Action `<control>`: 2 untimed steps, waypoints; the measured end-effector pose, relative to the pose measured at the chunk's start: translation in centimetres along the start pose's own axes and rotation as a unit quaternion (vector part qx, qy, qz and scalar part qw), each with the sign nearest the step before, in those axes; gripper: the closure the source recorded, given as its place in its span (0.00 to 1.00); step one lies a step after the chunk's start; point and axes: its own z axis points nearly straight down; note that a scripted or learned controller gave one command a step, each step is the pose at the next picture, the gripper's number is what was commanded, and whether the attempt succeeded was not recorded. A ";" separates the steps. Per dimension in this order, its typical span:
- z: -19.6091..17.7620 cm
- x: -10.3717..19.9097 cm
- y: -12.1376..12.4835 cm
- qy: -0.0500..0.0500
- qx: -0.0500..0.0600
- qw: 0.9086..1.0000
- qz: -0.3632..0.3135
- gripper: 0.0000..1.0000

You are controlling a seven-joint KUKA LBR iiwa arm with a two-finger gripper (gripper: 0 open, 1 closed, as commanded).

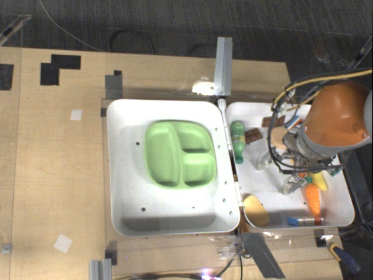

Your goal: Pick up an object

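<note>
Even, fairly bright overhead light. Soft shadow inside near wall of left bin (119,156). Slight glare on white plastic. Picture mildly soft, grainy; carpet (145,10) along top dark.

Two bins sit side by side on the tabletop (52,174). The left bin (125,209) holds a divided tray (178,153) near its middle. The arm (335,118) hangs over the right bin (344,212), covering its right half. Left of the arm, a bottle (238,137) lies along the bin's left wall, with a small block (253,136) just beside it. Nearer the front wall lie a carrot (313,199), a marker (304,220) and a round piece (255,209) in the front left corner.
</note>
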 end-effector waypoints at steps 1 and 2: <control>-0.1 6.5 0.4 -0.001 0.003 1.000 0.002 0.00; -0.2 3.1 3.6 -0.002 0.005 0.998 -0.055 0.00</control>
